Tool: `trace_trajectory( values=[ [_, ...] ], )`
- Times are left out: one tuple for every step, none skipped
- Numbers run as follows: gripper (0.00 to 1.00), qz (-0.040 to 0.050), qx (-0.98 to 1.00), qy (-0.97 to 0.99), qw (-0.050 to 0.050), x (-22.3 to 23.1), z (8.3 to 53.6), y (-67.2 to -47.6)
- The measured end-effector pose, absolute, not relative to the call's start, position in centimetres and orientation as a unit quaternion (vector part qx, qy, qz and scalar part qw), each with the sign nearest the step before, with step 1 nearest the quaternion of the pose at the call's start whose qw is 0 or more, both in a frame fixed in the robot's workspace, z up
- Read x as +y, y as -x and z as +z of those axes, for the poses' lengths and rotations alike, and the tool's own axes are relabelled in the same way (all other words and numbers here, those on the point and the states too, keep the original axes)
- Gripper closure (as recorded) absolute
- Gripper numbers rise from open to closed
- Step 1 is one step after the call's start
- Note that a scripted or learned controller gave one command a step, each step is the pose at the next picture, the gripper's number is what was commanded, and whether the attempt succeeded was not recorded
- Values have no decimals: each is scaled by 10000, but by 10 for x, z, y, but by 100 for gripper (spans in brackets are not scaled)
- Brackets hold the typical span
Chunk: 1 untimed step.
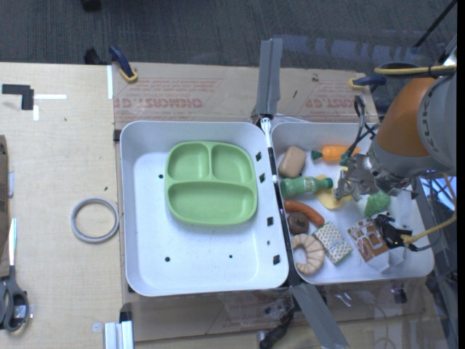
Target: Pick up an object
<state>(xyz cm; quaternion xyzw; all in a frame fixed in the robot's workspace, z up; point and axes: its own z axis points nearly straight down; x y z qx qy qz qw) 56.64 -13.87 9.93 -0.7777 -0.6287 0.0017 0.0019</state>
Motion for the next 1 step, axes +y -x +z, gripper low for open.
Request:
trace_trajectory(
  values=[
    [100, 7, -6888, 7249, -4, -77, 192, -616]
  ],
)
